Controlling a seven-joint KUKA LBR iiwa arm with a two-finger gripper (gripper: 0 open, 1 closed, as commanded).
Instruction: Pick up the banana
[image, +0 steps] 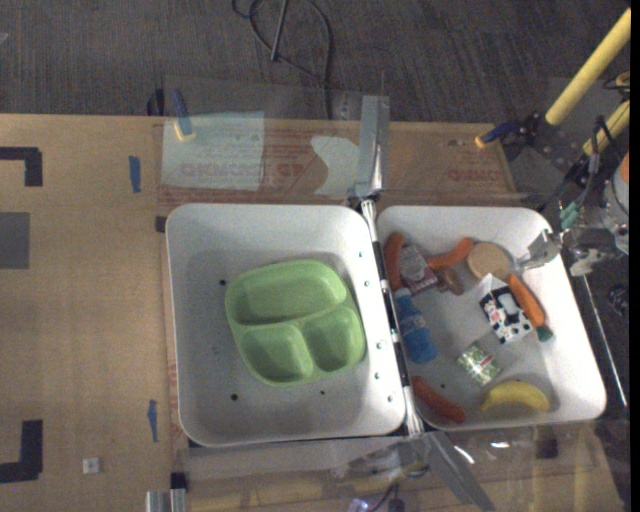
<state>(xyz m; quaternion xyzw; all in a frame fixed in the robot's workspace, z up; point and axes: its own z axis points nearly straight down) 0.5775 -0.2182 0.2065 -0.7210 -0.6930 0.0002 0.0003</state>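
The yellow banana lies flat near the front right corner of the right bin, curved side toward the front wall. My gripper sits over the right bin's back right part, close to the right wall and well behind the banana. It hangs above a round tan disc and an orange carrot. Nothing of the banana is near it.
The right bin also holds a black-and-white carton, a small green can, a blue bottle and red sausages. A green divided tray lies in the left bin.
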